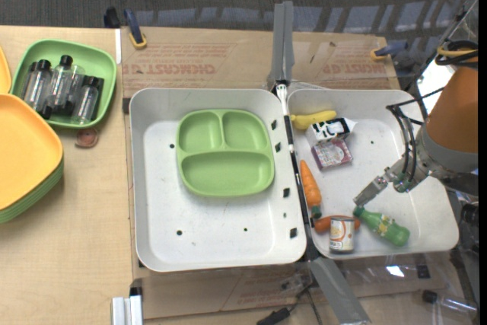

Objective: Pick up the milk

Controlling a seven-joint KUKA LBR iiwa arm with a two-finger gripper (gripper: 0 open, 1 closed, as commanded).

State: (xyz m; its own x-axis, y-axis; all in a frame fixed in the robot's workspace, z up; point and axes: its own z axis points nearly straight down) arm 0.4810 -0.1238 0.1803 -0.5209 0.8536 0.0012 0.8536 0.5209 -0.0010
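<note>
The milk [332, 128] is lying at the right bin's [426, 104] back, against the banana [313, 119]. The gripper [368, 195] is hovering near the green bottle [384, 226]; jaws' state indeterminable. Risk: seizing the wrong item.

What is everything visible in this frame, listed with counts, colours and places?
divided plate: 1, green, in the left bin
banana: 1, yellow, top of the right bin
milk carton: 1, black and white, beside the banana
packet: 1, pinkish, below the milk carton
carrot: 1, orange, along the right bin's left wall
can: 1, white label, right bin's near edge
bottle: 1, green, lying right of the can
tray of vials: 1, green, far left on the bench
plates: a stack, orange over green, left edge
gripper: 1, grey, over the right bin above the bottle
</note>
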